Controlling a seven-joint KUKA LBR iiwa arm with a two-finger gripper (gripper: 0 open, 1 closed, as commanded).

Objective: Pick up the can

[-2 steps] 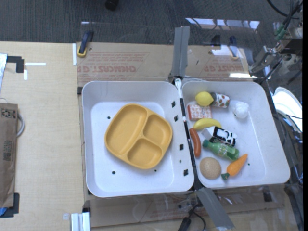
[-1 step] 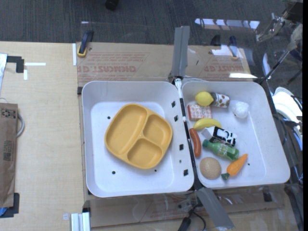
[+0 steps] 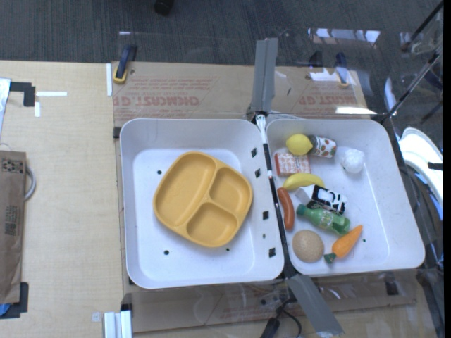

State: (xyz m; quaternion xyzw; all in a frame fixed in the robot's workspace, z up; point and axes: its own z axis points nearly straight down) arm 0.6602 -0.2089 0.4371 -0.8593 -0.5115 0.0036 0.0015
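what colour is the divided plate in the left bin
Yellow-orange plate, seen in the camera view.

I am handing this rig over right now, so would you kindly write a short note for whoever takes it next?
Gripper: out of frame, so its state is unknown.
Can: lying on its side at the far end of the right bin, beside the lemon and above the red carton.
Left bin: holds the yellow divided plate.
Done: nothing visible yet; the can is untouched.
Left: reach in, grasp the can and lift it.
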